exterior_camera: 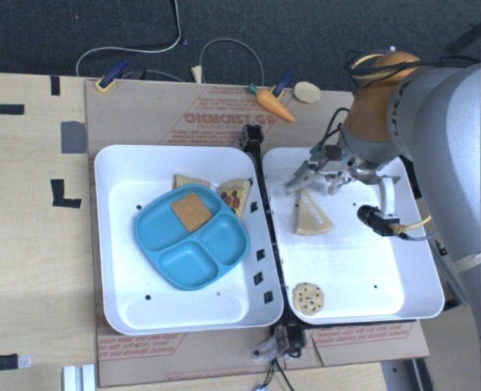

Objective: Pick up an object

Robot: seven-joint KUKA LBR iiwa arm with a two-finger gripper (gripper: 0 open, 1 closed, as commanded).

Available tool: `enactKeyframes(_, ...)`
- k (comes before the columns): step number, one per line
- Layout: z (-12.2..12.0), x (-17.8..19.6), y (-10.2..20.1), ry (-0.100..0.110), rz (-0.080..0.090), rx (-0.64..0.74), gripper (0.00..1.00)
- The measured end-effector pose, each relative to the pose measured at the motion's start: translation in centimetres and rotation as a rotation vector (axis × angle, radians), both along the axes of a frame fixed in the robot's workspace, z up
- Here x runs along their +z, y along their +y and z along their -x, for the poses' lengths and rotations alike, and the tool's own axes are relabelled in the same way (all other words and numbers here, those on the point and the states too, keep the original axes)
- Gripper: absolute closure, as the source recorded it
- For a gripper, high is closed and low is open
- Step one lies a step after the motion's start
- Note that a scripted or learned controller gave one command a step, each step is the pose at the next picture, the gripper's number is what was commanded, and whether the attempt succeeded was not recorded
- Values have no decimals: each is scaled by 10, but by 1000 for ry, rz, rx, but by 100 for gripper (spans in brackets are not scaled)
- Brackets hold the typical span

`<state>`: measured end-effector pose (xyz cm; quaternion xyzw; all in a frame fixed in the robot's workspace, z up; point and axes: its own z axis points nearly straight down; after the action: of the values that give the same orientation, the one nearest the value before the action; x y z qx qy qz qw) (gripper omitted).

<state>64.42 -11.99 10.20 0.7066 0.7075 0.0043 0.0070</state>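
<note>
Beige sandwich wedge (312, 217) in right bin (403, 296), tip pointing up toward claw (315, 177); claw fingers apart, just above.

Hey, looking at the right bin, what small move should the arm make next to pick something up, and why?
Probably a short descent onto the sandwich wedge. The end effector sits just above the wedge's tip in the right bin, and nothing appears between its fingers. The cookie lies farther off, near the bin's front edge.
</note>
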Motion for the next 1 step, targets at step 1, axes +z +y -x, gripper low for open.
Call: enactKeyframes(1,50,-15,4,8,0,-1,0)
